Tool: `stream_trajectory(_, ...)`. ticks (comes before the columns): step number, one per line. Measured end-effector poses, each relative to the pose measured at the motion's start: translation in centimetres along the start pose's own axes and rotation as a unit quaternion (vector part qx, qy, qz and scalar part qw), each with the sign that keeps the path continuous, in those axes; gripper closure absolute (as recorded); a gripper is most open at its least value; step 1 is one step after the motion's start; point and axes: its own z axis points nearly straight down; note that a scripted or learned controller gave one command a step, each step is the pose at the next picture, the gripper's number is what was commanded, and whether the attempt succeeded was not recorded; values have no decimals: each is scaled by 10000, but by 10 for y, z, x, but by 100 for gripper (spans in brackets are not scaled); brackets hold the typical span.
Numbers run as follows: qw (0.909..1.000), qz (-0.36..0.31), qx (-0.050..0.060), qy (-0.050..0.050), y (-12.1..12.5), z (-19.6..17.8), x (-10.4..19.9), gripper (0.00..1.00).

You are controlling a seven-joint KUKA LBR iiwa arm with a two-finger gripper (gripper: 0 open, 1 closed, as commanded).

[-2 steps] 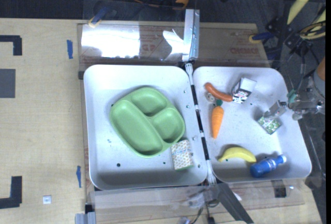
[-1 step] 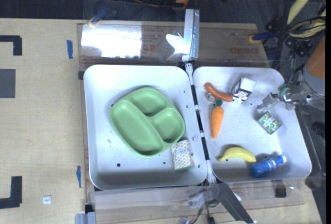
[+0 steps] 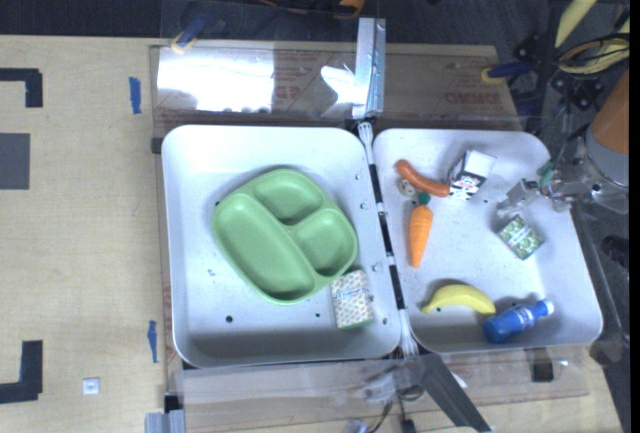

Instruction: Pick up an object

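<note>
The right bin [image 3: 575,266] holds an orange carrot [image 3: 418,233], a red-orange sausage toy [image 3: 422,181], a small white box [image 3: 478,166], a yellow banana [image 3: 458,299], a blue bottle [image 3: 518,318] and a green patterned packet [image 3: 521,237]. My gripper [image 3: 527,192] reaches in over the bin's right rim, just above the green packet and right of the white box. How the packet stands to the gripper is unclear from this angle.
The left bin [image 3: 190,171] holds a green divided plate [image 3: 285,233] and a small patterned packet [image 3: 350,299] at its front right corner. A clear plastic panel [image 3: 260,76] stands behind the bins. Cables and stands crowd the far right.
</note>
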Motion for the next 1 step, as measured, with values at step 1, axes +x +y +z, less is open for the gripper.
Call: stream_trajectory(1,9964,818,224,47,-2,-38,4,0)
